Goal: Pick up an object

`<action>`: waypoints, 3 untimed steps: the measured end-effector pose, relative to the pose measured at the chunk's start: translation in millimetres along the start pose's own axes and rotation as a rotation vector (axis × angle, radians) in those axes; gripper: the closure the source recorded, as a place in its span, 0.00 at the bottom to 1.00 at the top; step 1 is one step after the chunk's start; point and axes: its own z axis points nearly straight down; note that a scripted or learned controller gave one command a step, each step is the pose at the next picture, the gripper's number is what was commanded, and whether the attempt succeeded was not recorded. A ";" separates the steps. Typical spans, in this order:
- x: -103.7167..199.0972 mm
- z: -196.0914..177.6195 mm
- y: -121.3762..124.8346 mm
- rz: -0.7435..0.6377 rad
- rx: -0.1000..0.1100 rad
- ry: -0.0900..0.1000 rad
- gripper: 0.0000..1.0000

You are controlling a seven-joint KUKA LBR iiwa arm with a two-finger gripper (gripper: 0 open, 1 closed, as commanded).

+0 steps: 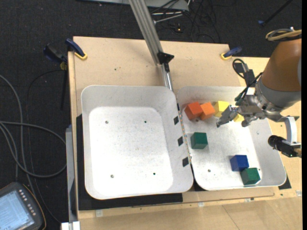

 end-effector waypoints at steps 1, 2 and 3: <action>2.2 48.6 8.5 0.000 -0.002 -0.001 0.00; 3.7 94.2 12.7 0.001 -0.009 -0.002 0.00; 3.6 85.9 12.8 0.002 -0.009 -0.002 1.00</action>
